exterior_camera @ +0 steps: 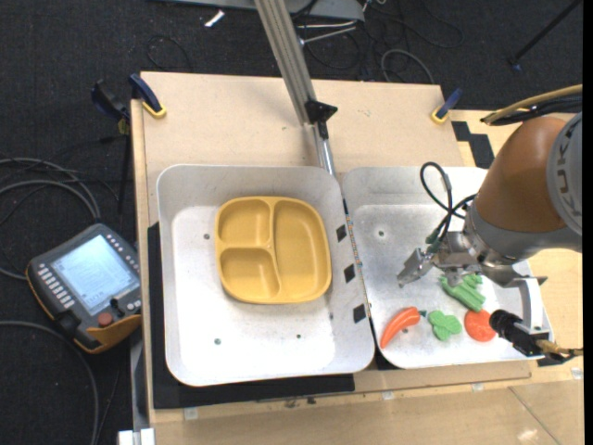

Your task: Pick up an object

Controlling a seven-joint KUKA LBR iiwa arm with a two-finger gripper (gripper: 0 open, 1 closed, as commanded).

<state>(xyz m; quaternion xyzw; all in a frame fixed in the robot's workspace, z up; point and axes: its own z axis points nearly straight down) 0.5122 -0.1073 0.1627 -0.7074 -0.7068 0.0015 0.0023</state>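
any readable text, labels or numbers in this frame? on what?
"UK" reads on the arm's orange band, cut off at the view's right edge.
The teach pendant screen shows content too small to read.
Nothing legible on the yellow tray or either white bin.

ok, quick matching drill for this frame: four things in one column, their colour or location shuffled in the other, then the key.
Things:
1. divided plate
2. carrot
3. teach pendant
4. broccoli piece

Descriptions:
A. green, in the right bin
B. on the floor left of the bench
C. yellow, in the left bin
D. orange, near the front-left corner of the right bin

Pairs: 1-C, 2-D, 3-B, 4-A
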